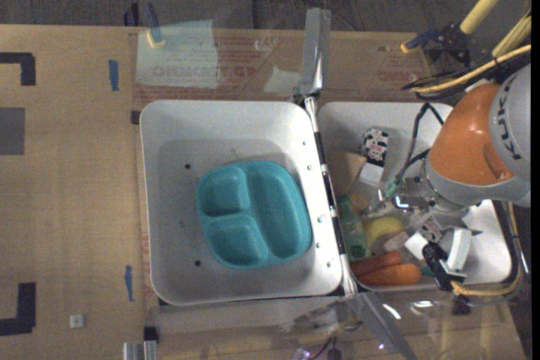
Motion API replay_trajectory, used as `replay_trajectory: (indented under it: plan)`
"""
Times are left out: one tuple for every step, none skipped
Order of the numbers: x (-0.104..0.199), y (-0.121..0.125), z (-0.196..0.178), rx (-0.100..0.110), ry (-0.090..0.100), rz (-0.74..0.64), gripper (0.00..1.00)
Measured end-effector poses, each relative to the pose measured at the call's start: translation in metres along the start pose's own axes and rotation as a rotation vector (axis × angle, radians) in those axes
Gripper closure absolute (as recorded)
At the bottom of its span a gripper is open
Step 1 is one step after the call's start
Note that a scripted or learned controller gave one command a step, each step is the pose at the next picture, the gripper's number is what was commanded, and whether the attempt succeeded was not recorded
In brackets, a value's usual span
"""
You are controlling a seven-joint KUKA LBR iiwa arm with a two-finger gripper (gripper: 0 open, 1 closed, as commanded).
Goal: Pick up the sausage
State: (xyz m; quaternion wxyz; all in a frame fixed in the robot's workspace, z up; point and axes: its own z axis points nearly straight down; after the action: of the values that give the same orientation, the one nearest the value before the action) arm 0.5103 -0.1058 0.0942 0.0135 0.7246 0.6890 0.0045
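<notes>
Two white bins sit side by side. The left bin [160, 181] holds one teal divided plate [253, 212], and my single arm hangs over the cluttered right bin [498, 265]. My gripper [407, 215] is above that clutter; I cannot tell how wide it stands or whether it has anything. The one sausage [377, 262], reddish-brown, lies just nearward of it by the near wall, its long axis across the bin, alongside one orange carrot [396, 275].

The plate [253, 211] is teal, its bin [169, 181] white, a toy [375, 144] patched black-and-white.
</notes>
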Motion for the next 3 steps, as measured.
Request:
replay_trajectory:
  plan:
    - [0.008,-0.013,0.002,0.011,0.006,0.299,0.0]
    - [0.001,-0.025,0.003,0.01,0.009,0.564,0.0]
    - [-0.001,-0.026,-0.007,0.011,0.004,0.566,1.0]
